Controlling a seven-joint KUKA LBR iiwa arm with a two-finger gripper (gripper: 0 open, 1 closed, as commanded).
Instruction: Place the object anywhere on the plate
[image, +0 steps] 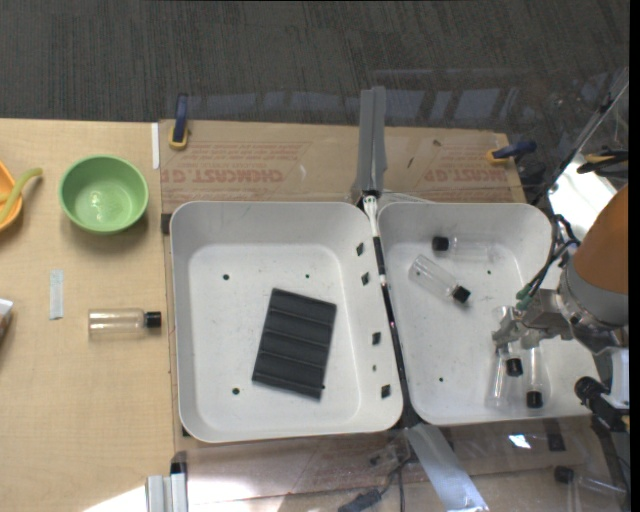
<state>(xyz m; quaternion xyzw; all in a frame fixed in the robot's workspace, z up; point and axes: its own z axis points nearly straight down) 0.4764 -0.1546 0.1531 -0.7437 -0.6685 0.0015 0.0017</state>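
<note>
On the wooden bench (80, 400) at the far left a green bowl (104, 194) sits near the back, and a clear vial with a black cap (124, 320) lies on its side nearer the front, both well apart from the bins. The left bin (200, 230) carries a dark ribbed plate (295, 343), lying flat and slightly tilted toward the bin's front edge; that is where the object is meant to end up, and nothing rests on it yet. In the right bin (470, 215), one small capped vial (442, 243) lies near the back edge and a longer one (440, 277) lies slantwise just in front of it. Toward the front right corner two more vials (498, 378) lie close together. The gripper (520, 330) hangs right above them, presumably lined up to take one. Whether its claw is spread or clenched I cannot tell. The raised wall between the bins (380, 300) would stand in the way of a low carry across.
</note>
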